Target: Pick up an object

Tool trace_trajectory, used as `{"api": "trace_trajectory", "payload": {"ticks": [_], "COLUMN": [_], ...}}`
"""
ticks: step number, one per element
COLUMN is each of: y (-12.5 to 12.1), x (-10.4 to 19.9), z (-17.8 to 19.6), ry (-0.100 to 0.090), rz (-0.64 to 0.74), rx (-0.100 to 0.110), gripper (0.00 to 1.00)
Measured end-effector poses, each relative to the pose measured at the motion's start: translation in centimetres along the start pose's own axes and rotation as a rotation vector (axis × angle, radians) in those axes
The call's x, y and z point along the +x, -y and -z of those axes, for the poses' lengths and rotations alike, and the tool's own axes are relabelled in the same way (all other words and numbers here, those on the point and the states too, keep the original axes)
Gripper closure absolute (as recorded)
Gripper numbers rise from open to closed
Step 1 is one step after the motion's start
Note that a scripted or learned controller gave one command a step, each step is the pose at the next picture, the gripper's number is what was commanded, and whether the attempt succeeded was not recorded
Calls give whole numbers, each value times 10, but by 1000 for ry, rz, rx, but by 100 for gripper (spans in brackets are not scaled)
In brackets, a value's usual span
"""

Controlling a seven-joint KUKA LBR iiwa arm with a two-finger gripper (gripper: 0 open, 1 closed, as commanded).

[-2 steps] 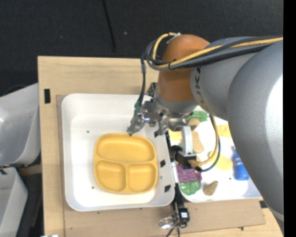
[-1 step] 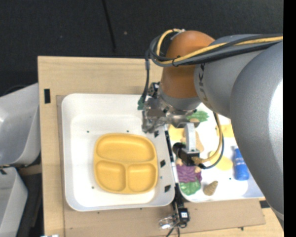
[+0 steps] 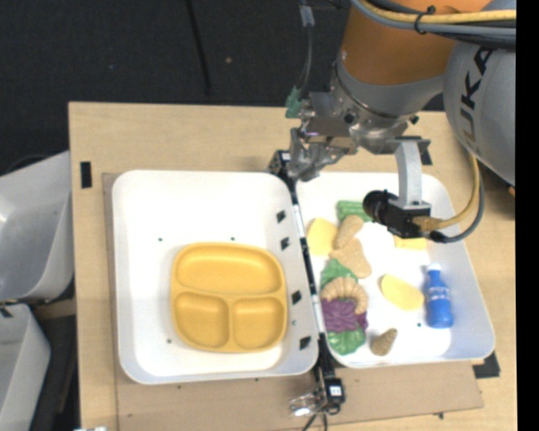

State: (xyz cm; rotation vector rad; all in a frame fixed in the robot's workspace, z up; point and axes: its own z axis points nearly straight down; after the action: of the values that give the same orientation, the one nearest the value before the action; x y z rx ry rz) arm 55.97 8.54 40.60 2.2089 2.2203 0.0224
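Yellow plastic is sitting in the left bin (image 3: 133, 241): a divided tray (image 3: 229, 294) with one long compartment and two smaller ones is lying flat near the middle, well apart from the walls. Both white bins are resting side by side on the pale wooden worktop (image 3: 90, 133).

The pickable things are all lying in the right bin (image 3: 465, 335), crowded toward its left wall. A blue bottle (image 3: 437, 299) is lying near the right side, with a yellow oval piece (image 3: 400, 292) just beside it. A yellow round piece (image 3: 321, 237) is lying against the divider, touching a tan piece (image 3: 350, 233), and a green piece (image 3: 349, 210) is peeking out behind them. Lower down, a purple bunch of grapes (image 3: 340, 313) is resting on something green, and a small tan cone-like piece (image 3: 384, 341) is lying near the front wall.

The end effector (image 3: 307, 155) is hanging over the far left corner of the right bin, close to the divider between the bins. Whether it is spread or pressed together cannot be told from this angle, and nothing is seen gripped in it.
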Motion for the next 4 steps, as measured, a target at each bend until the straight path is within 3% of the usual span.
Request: {"api": "trace_trajectory", "payload": {"ticks": [1, 2, 3, 4], "y": [63, 68, 59, 27], "x": [-5, 110, 137, 98], "z": [-30, 9, -140, -109], "ry": [4, 0, 8, 5], "rz": [-2, 10, -2, -7], "rx": [20, 14, 27, 15], "gripper": [100, 100, 100, 100]}}
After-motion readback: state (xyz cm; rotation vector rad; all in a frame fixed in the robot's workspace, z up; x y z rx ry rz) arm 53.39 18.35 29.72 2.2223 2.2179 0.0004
